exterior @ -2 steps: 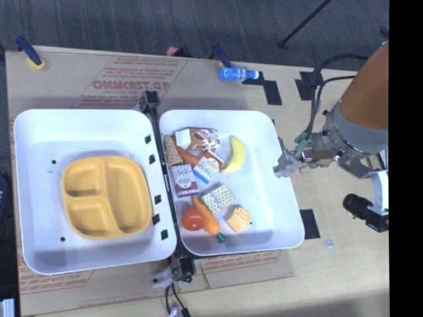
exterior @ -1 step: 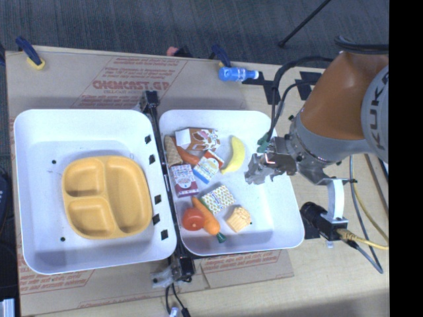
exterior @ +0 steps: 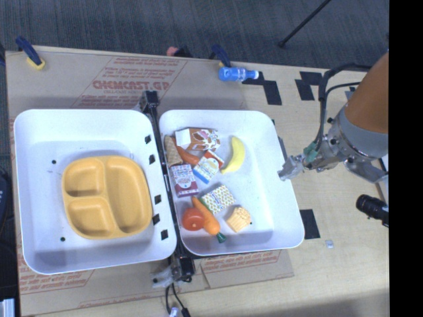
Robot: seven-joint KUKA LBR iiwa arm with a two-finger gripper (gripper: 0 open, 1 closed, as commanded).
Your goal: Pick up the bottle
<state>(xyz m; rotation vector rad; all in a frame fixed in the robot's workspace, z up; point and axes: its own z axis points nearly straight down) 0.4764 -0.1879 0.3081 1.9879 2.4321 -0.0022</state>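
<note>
Well apart, bottle (exterior: 236, 74) lies outside right bin (exterior: 281, 134), unobstructed.

left bin (exterior: 26, 177): yellow divided plate (exterior: 106, 195)
right bin (exterior: 281, 197): banana (exterior: 235, 154), tomato (exterior: 192, 219), carrot (exterior: 209, 219), small boxes and packets, bunched at its left side
bench: brown cardboard sheet (exterior: 125, 78) under both bins, black tape marks (exterior: 268, 88) at far right
</note>
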